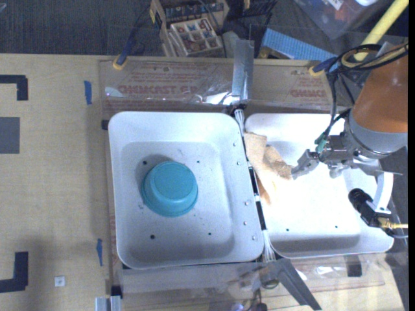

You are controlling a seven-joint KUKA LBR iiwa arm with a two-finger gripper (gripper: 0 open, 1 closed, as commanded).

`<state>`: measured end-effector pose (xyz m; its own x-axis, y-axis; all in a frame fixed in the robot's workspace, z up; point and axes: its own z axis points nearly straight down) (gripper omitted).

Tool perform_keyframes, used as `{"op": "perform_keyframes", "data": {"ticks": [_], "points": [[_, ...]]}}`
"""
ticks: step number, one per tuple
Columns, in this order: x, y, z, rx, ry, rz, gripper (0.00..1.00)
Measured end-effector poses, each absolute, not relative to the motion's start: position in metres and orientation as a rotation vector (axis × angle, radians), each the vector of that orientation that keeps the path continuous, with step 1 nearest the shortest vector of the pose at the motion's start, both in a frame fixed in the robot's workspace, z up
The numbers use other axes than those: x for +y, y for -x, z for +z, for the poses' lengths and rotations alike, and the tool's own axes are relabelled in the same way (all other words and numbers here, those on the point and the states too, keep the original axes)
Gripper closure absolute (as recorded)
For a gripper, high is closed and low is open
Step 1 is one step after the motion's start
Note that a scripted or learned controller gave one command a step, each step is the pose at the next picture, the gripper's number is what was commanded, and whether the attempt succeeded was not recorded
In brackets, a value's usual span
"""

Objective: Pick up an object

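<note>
The desk [52,173] is pale wood, with dark marks along its left edge and small blue tape pieces near the left bin; at the near edge, metal parts below the bins are blurred and hard to name.

The left bin [126,135] holds a teal bowl [170,188], turned upside down, in the left half of its floor, well apart from the walls; small dark specks lie around it.

The right bin [324,235] touches the left bin along the middle; its floor is very bright, so details there are washed out. A tan crumpled object [269,164], like cloth or paper, lies against its left wall, in the far-left part; its exact shape is hard to make out.

The gripper [299,169] reaches in from the right, low over the right bin, its tip just beside the tan object; I cannot tell whether the fingers are wide or narrow, nor whether they touch the object. The arm [382,102] is cut off at the right edge, and cables hang around it.

Far behind the bins stands a brown cardboard wall [175,83]; beyond it, on the dark floor, lie boxes and a blue item, partly cut off.
</note>
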<state>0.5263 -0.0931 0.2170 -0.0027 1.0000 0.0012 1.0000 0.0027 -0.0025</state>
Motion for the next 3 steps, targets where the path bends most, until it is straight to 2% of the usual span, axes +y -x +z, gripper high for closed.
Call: {"op": "perform_keyframes", "data": {"ticks": [1,2,3], "points": [[-0.115,-0.603,0.096,-2.568,1.820,-0.006,0.00],[-0.104,-0.601,0.093,-2.544,1.864,-0.009,0.00],[-0.104,-0.603,0.103,-2.543,1.870,-0.017,1.00]]}}
